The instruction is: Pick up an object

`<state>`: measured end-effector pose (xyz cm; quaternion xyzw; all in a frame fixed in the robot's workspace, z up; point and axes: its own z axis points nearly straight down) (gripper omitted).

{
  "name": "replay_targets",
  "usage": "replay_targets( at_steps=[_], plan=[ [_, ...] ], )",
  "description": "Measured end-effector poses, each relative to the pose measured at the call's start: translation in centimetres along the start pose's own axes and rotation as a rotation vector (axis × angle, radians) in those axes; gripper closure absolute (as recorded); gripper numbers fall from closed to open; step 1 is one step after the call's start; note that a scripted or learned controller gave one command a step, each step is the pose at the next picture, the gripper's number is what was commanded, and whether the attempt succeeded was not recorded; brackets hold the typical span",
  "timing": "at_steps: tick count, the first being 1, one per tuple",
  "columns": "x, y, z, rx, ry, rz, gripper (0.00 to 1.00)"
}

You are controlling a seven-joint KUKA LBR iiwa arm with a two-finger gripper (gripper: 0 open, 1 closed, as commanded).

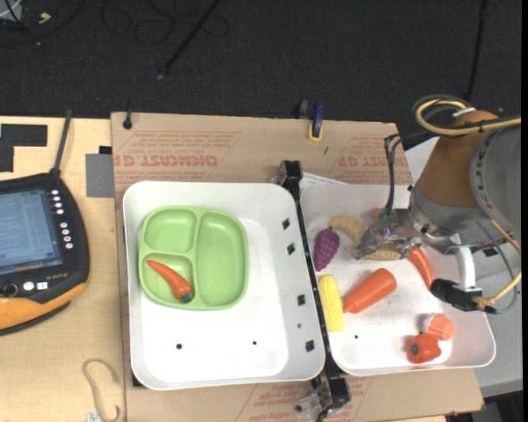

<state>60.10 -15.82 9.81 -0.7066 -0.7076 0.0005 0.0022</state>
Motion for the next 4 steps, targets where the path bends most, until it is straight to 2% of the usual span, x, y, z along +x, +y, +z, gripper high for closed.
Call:
replay_targets(
  at_steps=[1,3,4],
  plan=[
    [-0.4,-0.9,-4.6,-0.003,-0.002,0.01,1.0],
    [-1.4,-1.1,-13.2,-0.006,-0.003,0.004,1.0],
    [2.2,-3.1,-13.1,0.001,-0.001,0.001,1.0]
  ],
)
